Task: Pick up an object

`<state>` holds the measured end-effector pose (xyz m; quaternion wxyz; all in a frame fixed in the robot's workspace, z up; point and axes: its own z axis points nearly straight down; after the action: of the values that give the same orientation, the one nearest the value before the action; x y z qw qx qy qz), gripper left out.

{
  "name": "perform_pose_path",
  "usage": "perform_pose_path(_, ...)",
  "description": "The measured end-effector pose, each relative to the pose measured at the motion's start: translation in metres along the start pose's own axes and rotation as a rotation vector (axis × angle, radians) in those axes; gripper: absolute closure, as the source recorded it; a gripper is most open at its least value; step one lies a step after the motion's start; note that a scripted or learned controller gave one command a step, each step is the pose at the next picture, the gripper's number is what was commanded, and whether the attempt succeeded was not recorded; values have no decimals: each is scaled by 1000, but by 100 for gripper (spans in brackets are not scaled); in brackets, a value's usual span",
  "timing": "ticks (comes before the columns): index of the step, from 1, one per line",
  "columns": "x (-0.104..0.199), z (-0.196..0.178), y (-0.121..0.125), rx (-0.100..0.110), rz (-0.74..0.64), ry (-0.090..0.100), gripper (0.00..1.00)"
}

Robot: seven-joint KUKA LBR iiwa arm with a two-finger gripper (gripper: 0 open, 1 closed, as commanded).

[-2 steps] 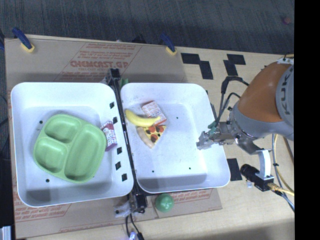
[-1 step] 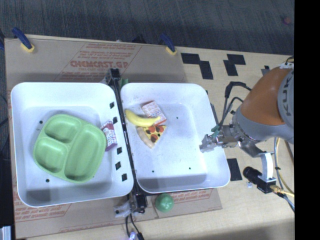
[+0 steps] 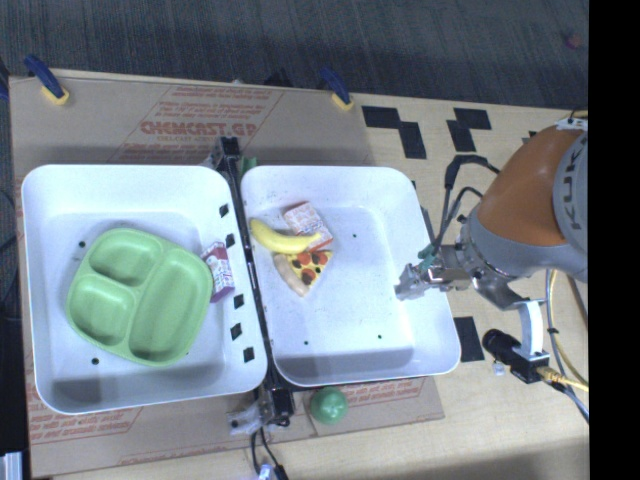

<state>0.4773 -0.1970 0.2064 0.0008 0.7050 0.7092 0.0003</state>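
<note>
Over the right rim of the right bin [image 3: 340,363]: the hand [image 3: 412,283], reaching in from the grey arm [image 3: 520,218] with its orange band. Too small and blurred to tell how far open; nothing seen gripped. Below the hand, bare white bin floor.

Well to the hand's left, near the right bin's left wall: a yellow banana [image 3: 285,238], lying across, curved. Touching the banana's far side, a small red-and-white packet [image 3: 302,215]. Just on the banana's near side, a toy pizza slice [image 3: 306,267], orange and red, tip pointing toward the bin's middle.

Farther left still, past the divider, in the left bin [image 3: 50,368]: a green compartment plate [image 3: 138,295], flat on the floor, and against its right edge a small purple-and-white wrapper [image 3: 219,268], close to the divider.

On the bench [image 3: 480,138], left of the hand and nearer the camera, just outside the right bin's front rim: a green ball [image 3: 327,405].
</note>
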Motion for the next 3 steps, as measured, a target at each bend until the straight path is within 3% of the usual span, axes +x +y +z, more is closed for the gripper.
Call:
perform_pose_path(1, -14, 23, -1, 5, 0, 1, 100)
perform_pose_path(2, -15, -73, 2, -2, 0, -2, 100)
perform_pose_path(3, 0, 7, 53, 5, 0, 2, 100)
